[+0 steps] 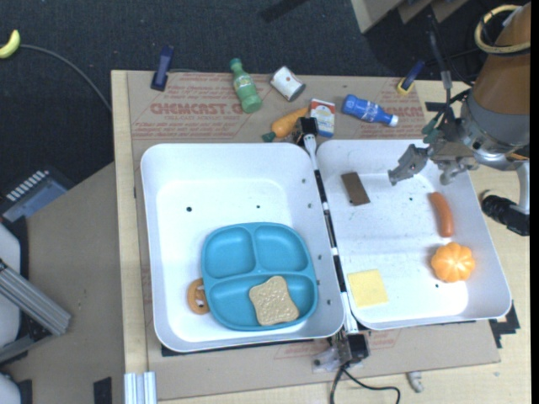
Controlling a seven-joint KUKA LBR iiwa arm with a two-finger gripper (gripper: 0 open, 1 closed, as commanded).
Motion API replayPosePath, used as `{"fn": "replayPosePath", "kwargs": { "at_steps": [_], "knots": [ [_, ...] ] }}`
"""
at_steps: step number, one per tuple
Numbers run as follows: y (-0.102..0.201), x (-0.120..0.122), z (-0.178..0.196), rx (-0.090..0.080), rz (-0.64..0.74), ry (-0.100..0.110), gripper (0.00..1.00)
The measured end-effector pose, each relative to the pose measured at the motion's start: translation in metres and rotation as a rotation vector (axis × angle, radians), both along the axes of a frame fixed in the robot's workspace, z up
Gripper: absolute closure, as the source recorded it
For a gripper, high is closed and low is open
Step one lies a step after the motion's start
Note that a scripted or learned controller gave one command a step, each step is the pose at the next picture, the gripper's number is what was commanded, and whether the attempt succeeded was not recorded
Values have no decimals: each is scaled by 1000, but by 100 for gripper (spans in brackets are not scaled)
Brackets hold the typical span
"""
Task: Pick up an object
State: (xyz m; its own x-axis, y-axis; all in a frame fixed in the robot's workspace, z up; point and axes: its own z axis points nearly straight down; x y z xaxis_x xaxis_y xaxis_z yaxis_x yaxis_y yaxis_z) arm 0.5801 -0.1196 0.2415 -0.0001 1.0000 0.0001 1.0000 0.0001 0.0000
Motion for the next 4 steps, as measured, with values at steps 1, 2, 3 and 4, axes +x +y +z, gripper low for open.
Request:
{"fn": "replayPosePath", "kwargs": {
  "at_steps": [1, 2, 3, 4],
  "knots": [
    [19, 33, -100, 0, 0, 2, 0],
    [26, 86, -146, 0, 0, -1, 0],
    [26, 87, -135, -1, 2, -5, 100],
    [26, 88, -124, -2, 3, -7, 100]
  ]
}}
